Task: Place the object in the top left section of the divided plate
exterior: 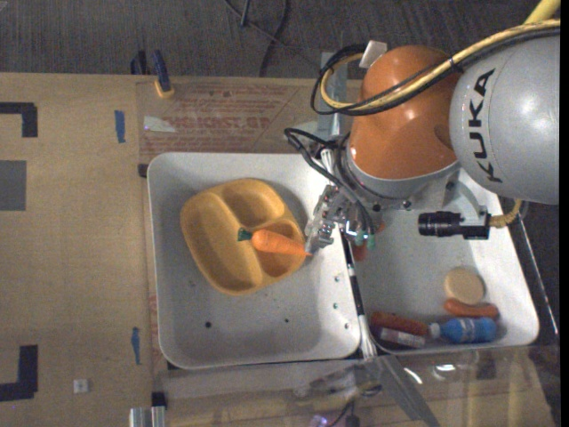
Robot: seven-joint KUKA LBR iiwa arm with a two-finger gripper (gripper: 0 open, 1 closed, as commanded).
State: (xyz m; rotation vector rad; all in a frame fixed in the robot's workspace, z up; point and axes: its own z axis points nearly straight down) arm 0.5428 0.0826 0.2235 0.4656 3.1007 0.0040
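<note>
Twice checking before letting go: nudging the carrot (276, 241), currently lying across the plate (209, 238) ridge near its right rim, toward the upper-left section, keeping low and slow. Failing to tell clenched from released for jaws touching its thick end.

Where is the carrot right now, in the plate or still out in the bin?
In the plate. The carrot lies across the right side of the yellow divided plate, its green top toward the centre divider; the gripper is at its orange end.
</note>
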